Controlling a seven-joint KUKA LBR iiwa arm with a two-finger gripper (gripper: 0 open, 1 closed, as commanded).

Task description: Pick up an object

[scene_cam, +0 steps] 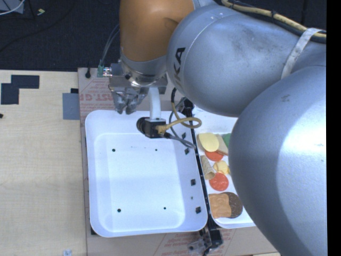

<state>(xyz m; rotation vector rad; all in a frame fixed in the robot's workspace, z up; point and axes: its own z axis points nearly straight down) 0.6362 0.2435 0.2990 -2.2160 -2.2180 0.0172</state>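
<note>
Camera view: toys [218, 167] right of tool [128, 104].

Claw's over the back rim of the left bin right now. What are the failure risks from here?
1. The claw hangs at the left bin's back rim, while the visible objects, such as the red disc and brown piece, lie in the right bin. Closing here likely grabs nothing.
2. Descending here could strike the rim.
3. The loose cable by the wrist could snag on the divider.
</note>
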